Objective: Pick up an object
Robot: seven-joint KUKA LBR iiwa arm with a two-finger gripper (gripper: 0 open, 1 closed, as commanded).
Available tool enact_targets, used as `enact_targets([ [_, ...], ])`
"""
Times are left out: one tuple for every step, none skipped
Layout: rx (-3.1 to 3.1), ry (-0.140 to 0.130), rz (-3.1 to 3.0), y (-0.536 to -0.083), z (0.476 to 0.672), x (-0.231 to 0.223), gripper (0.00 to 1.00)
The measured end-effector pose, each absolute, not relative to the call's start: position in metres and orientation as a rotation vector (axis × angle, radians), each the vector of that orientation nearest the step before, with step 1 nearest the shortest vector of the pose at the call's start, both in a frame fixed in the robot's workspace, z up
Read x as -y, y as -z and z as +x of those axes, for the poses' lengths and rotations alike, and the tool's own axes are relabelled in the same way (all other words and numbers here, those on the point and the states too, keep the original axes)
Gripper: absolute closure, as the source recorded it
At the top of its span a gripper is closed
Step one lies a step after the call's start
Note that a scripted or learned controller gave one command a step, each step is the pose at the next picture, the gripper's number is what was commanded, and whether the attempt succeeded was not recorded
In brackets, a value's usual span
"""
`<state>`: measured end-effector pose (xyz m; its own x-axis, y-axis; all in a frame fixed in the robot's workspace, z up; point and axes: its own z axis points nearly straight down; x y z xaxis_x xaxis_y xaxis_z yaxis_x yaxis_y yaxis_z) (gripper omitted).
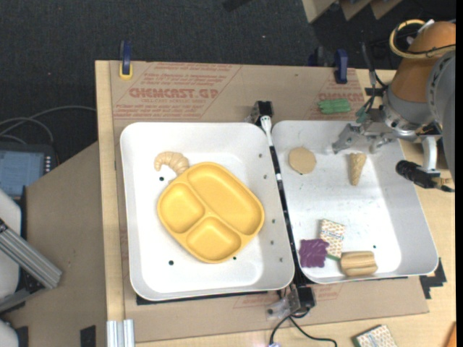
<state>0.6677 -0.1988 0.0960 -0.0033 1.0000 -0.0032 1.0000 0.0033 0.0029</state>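
The gripper point(356, 142) hangs over the small tan cone-shaped toy point(357, 168). I cannot tell how wide it is. The cone looks light and hard; grab its wide top.

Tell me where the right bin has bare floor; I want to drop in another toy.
The widest bare floor lies mid-bin, between the cone above and the purple piece, patterned cracker and bread roll below. The bottom-left corner is crowded; the top holds the round cookie and the gripper.
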Motion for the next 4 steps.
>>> enact_targets([
  [-2.240, -0.015, 2.232, -0.088, 0.669, 0.215, 0.00],
  [-2.227, -0.007, 2.213, -0.098, 0.669, 0.219, 1.00],
  [-2.238, -0.010, 2.221, -0.097, 0.669, 0.215, 0.00],
  [-2.229, -0.010, 2.224, -0.086, 0.605, 0.219, 0.00],
])
